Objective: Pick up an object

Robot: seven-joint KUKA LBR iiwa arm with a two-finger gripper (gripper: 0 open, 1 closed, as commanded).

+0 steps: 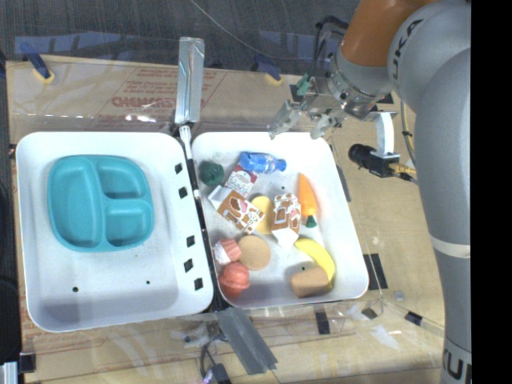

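Observation:
The right bin (344, 214) holds a jumble of toy food: a blue bottle (260, 163), a dark green piece (212, 171), an orange carrot (308, 197), a banana (317, 256), two small printed cartons (238, 209) (286, 211), a tan round cookie (255, 252), a red ball-like fruit (234, 278) and a brown bread piece (310, 281). My gripper (302, 125) hovers above the bin's far rim, behind the blue bottle. Its fingers are spread open with nothing between them.
The left bin (48, 294) carries a teal divided tray (100, 201). A metal bar (189, 86) stands behind the seam between the bins. The grey arm with its orange band (384, 14) fills the upper right.

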